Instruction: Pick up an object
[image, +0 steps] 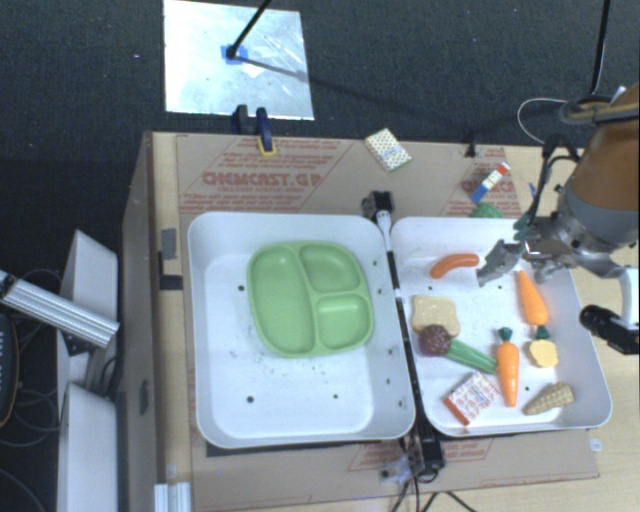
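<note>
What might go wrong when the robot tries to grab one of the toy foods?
1. The end effector hovers between the sausage and a carrot, so it may close on bare bin floor.
2. The toys in the right bin lie crowded: the bread touches the purple toy, so a grab there could knock a neighbour.
3. The carrots are smooth and tapered and might slip out.

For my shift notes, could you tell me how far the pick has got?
Nothing looks lifted yet. The claw hangs low over the right bin, between the sausage and a carrot; I see nothing between its fingers. The toys lie in the bin, so the grasp and lift remain.
</note>
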